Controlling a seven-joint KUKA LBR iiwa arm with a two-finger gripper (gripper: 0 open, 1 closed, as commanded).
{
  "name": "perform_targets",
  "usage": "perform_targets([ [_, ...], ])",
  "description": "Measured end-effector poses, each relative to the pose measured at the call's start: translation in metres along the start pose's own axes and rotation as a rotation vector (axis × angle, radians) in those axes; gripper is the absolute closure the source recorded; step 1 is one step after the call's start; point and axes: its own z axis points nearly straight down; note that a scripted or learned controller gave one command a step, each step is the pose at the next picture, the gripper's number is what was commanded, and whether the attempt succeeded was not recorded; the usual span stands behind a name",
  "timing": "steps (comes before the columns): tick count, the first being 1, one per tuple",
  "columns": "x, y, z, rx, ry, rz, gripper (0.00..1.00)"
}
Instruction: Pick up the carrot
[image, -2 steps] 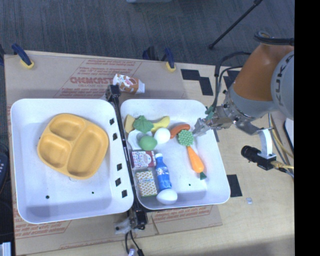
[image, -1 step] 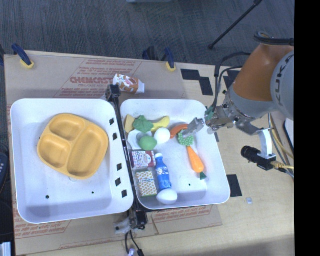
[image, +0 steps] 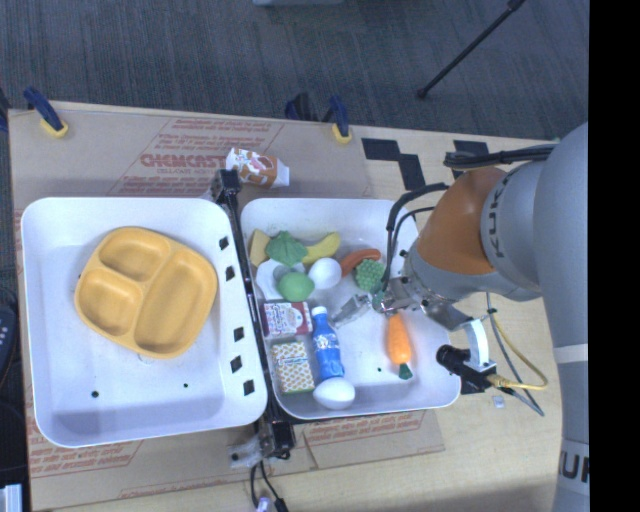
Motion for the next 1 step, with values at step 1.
perform_targets([
  [1, 0.0001, 0.0001, -0.0098, 0.002, 0.0, -0.004, 1.0],
])
